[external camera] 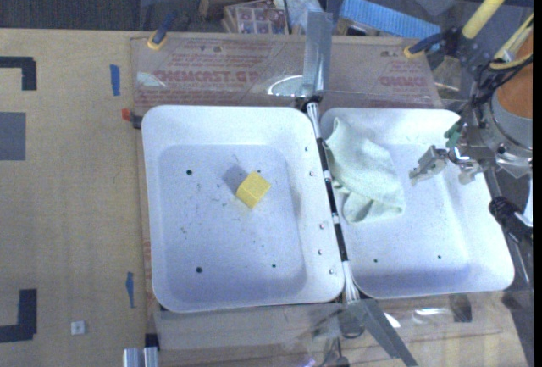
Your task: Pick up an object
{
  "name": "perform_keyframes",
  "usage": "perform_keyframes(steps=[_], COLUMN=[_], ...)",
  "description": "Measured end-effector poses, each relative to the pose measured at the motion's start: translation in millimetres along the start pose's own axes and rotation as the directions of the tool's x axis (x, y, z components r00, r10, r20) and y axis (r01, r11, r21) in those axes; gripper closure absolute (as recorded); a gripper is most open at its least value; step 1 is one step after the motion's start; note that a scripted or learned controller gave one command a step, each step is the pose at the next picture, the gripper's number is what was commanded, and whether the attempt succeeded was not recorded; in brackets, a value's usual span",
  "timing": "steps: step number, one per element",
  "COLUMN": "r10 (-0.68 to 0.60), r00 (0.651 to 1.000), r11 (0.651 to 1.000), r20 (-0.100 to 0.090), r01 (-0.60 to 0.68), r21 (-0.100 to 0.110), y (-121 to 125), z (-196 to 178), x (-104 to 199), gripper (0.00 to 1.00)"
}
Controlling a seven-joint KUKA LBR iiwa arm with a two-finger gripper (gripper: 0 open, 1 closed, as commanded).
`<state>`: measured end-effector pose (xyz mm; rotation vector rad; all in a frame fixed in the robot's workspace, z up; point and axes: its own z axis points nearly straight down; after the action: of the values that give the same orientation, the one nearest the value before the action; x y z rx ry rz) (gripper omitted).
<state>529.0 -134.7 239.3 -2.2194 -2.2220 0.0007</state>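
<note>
Camera view: two white bins side by side on the wooden surface. Left bin has a small yellow block near its middle, lying alone on the bin floor, nothing touching it. Right bin has a crumpled white cloth bunched at its left side, against the wall shared with the left bin. Arm reaches in from the right over the right bin; tool hovers above that bin's upper right part, just right of the cloth and apart from it. Fingers look spread, released, nothing between them. Yellow block well apart from the tool, in the other bin.
</note>
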Motion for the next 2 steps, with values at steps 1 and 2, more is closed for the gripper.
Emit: perform_keyframes(steps=[1,2], r10=[0.000,-0.258], r00=[1.000,0.966], r11=[1.000,0.966], r20=[0.000,-0.001], r01=[0.000,0.258], r21=[0.000,0.001], y=[0,-25], z=[0,55], x=[0,55], gripper=[0.00,0.00])
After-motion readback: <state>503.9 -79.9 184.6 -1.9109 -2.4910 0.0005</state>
